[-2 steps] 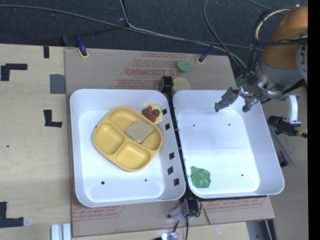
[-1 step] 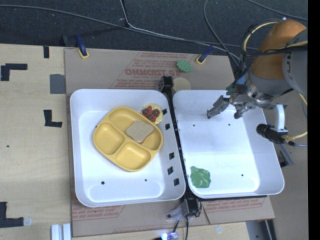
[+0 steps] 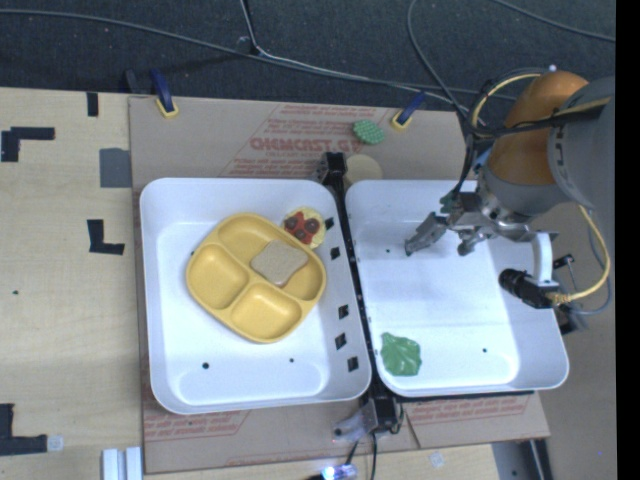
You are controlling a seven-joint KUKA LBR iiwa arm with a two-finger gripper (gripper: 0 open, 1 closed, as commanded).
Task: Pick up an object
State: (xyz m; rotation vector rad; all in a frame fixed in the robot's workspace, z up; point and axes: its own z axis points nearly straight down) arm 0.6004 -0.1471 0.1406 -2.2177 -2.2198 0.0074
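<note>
My gripper hovers over the back part of the right bin, its two dark fingers spread apart with nothing between them. A green leafy piece lies at the right bin's front left corner, well away from the gripper. In the left bin sits a yellow divided plate with a tan slice of bread on it. A small red and yellow item lies just behind the plate, near the bin's back right corner.
A green round object rests on the cardboard behind the bins. Black cables loop over the arm's wrist and across the dark floor at the back. A black divider strip runs between the two bins.
</note>
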